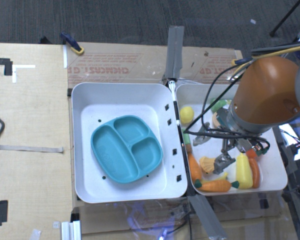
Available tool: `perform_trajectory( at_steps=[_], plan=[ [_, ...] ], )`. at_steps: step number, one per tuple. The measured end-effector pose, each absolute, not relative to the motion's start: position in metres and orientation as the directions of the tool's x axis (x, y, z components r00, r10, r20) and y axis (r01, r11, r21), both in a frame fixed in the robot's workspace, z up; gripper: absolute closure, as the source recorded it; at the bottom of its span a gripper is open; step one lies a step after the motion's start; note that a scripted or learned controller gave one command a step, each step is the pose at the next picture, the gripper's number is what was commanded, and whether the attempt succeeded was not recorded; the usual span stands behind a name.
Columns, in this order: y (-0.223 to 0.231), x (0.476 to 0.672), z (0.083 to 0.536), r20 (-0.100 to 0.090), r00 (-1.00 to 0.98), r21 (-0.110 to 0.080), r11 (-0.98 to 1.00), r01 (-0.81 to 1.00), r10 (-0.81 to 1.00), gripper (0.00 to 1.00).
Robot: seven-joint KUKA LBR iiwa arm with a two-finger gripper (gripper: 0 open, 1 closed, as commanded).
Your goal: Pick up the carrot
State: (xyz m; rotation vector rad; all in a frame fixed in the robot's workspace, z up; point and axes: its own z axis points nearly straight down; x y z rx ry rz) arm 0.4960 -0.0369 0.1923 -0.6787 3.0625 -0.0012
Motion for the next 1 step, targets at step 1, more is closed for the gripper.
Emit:
perform_trajectory(
  at_steps=[1],
  plan=[
    [-0.0328, 0.4912, 0.1926, -0.005, -0.665, -0.004, 0.665, -0.747, -0.747, 0.0]
  ],
)
